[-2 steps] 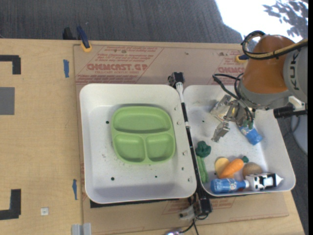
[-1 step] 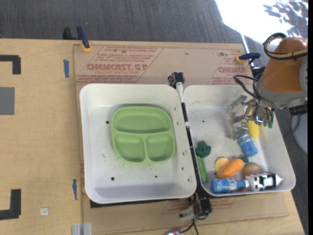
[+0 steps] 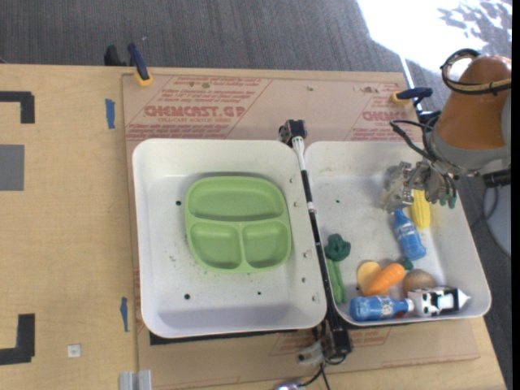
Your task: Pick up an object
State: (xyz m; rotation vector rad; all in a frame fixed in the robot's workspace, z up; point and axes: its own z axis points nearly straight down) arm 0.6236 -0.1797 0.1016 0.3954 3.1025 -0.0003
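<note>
**Gripper low over the right bin's upper right part, beside the corn**

You have the arm (image 3: 475, 104) coming in over the right bin's (image 3: 341, 165) far right corner, its orange band uppermost. The gripper (image 3: 410, 187) sits low in the upper right part of that bin. From this angle you cannot tell whether it is released or clenched, and nothing can be seen held in it.

Just beside the gripper lies a yellow corn cob (image 3: 421, 210), with a blue bottle (image 3: 407, 234) touching or nearly touching it and pointing toward the bin's near edge. Along the near edge you have a second blue bottle (image 3: 378, 307) lying flat, a black-and-white cow toy (image 3: 439, 301) in the near right corner, and a carrot (image 3: 383, 278) above them, with a yellow piece (image 3: 367, 270) on one side and a brownish one (image 3: 419, 279) on the other. A green toy (image 3: 336, 250) rests against the left wall.

In the left bin (image 3: 158, 218), a green divided plate (image 3: 238, 223) lies at the middle.
</note>
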